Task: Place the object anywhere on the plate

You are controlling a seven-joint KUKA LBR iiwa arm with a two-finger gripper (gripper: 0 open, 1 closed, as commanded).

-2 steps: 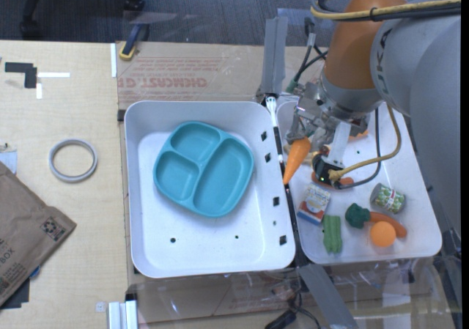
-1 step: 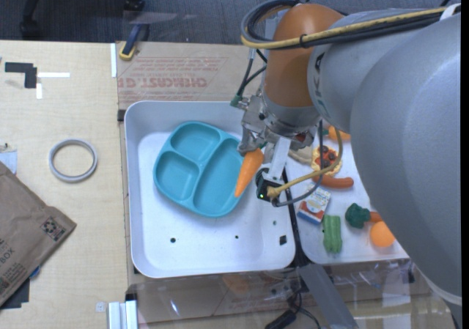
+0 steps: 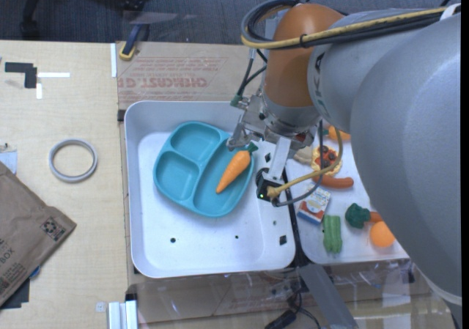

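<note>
Grey arm (image 3: 396, 100) fills the right of the frame, orange band (image 3: 297, 56) at upper centre. Below it, two white bins: left bin (image 3: 139, 196) at centre, right bin (image 3: 381, 254) at lower right, partly under the arm. Blue sectioned plate (image 3: 179, 170) lies in the left bin, upper middle. Gripper (image 3: 242, 143) hangs at the plate's right rim, just above the carrot's top; cannot tell whether it grips or has let go. Carrot (image 3: 234, 170) lies slantwise in the plate's right compartment. Right bin holds small toy foods: pickle (image 3: 332, 234), broccoli (image 3: 357, 215), sausage (image 3: 338, 182).
</note>
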